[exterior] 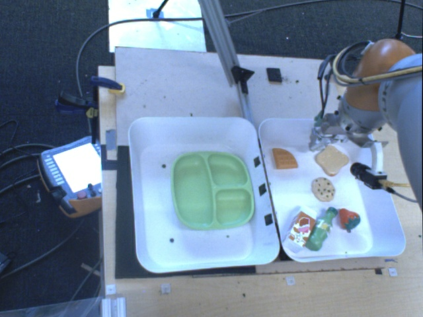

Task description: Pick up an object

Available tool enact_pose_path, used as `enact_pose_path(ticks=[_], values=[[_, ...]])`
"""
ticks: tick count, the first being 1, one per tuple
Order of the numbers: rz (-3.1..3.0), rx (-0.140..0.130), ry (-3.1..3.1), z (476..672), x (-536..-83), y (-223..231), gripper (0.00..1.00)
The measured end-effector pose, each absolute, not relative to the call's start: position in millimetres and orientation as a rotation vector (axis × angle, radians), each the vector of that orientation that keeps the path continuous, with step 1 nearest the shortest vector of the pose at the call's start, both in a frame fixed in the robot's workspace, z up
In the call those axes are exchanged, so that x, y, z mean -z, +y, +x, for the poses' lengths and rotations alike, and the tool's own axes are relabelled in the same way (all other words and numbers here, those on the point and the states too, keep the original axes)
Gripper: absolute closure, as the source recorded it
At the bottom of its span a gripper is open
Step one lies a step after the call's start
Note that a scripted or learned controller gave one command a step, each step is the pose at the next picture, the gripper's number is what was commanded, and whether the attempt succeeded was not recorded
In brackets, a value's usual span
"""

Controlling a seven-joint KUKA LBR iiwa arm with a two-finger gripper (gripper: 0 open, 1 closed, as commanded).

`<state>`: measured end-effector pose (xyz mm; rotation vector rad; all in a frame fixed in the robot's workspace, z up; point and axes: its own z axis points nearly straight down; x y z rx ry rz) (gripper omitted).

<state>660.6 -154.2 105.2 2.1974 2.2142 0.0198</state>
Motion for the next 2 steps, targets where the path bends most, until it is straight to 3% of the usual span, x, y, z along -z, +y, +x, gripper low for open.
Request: enact_pose_path(ticks=[2], values=[[2.209, -0.007, 2.224, 660.8, -225, -158, 1.00]])
